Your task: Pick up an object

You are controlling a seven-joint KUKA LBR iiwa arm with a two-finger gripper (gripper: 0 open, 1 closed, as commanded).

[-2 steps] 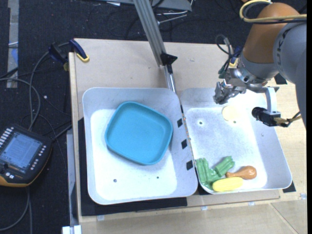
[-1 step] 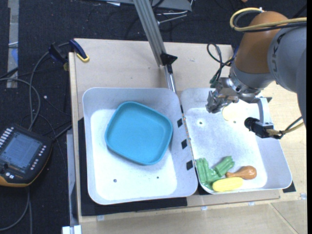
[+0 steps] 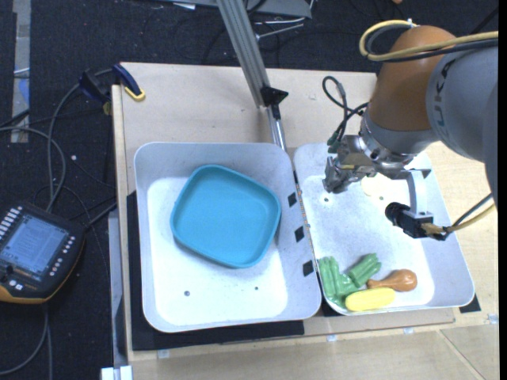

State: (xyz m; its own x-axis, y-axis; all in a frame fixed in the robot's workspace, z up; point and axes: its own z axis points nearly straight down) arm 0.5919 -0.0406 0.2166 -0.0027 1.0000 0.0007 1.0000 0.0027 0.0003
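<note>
Hand (image 3: pixel 336 179) above right bin (image 3: pixel 444 248)

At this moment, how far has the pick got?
Nothing looks done yet: the green pieces, yellow piece and brown piece all lie in the right bin's near corner, and the blue plate sits in the left bin. In hand: the gripper hangs over the right bin's far end, apart from them. Left: reach, grasp, lift.

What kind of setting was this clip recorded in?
Most likely a robotics lab. A grey arm reaches over two white bins on a wooden bench, loose cables trail over the dark floor, and a handheld control pendant lies beside the bench.
</note>
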